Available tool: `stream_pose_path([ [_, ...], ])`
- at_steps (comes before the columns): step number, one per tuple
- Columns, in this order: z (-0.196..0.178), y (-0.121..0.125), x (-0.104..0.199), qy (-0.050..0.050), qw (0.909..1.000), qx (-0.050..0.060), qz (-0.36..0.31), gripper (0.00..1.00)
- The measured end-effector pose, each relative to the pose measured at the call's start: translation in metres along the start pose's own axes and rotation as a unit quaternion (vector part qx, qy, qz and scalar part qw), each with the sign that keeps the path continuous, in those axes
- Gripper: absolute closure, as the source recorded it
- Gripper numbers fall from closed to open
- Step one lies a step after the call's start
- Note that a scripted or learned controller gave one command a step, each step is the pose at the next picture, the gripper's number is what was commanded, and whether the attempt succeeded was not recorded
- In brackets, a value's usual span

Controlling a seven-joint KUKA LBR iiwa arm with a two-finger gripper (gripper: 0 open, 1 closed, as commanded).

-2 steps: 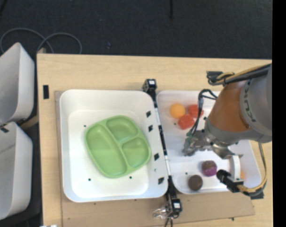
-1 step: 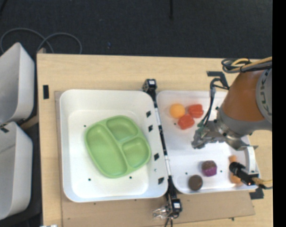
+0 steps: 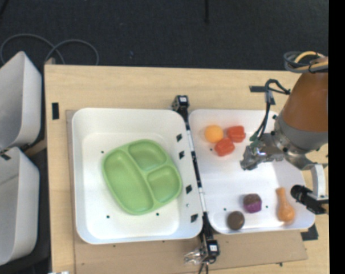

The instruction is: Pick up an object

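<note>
Approach step: gripper (image 3: 251, 158) hangs mid right bin (image 3: 218, 210), jaw state unreadable, nothing visibly held. Next: descend squarely onto one object, perhaps the red block (image 3: 224, 147).

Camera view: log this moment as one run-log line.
pincer: over right bin, holding nothing | right bin: orange ball, two red pieces, purple piece | left bin: green tray

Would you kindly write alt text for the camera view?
The gripper hangs over the right bin, near an orange ball and two red pieces. The left bin holds a green divided plate.
</note>
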State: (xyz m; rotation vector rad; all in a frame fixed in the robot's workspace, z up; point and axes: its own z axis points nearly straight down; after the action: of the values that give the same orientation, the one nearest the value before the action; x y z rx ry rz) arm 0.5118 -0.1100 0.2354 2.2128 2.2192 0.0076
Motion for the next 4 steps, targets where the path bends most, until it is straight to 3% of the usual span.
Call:
stream_pose_path([
  [1, -0.048, -0.004, -0.006, 0.000, 1.0000, 0.000, 0.000, 1.00],
  [4, -0.015, 0.038, 0.120, 0.001, 1.0000, 0.004, -0.001, 1.00],
])
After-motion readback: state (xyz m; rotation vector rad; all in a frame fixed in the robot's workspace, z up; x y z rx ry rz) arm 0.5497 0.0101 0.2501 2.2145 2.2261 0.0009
